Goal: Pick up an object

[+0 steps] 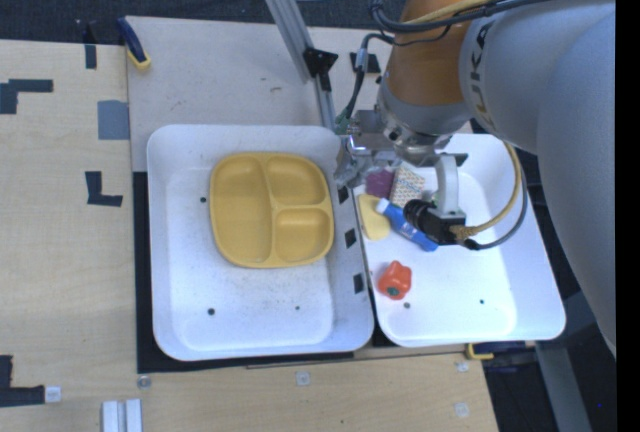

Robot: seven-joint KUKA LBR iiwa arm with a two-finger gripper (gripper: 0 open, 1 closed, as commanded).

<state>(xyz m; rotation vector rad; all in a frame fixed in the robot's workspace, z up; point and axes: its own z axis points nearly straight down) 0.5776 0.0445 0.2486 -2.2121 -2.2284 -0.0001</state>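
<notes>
My gripper (385,172) hangs low over the upper left corner of the right bin (500,315), right above a cluster of objects. Under it lie a purple piece (379,184), a speckled beige piece (408,185), a pale yellow piece (374,221) and a blue and white tube (408,223). An orange-red object (394,280) sits apart, lower in the same bin. The wrist and gripper body cover the fingers, so whether anything is between them stays hidden.
The left bin (190,310) holds a yellow divided plate (271,209). A metal pole (285,10) slants down behind the bins. The big grey arm (560,120) covers the right bin's upper right side. A black cable (505,210) loops beside the gripper.
</notes>
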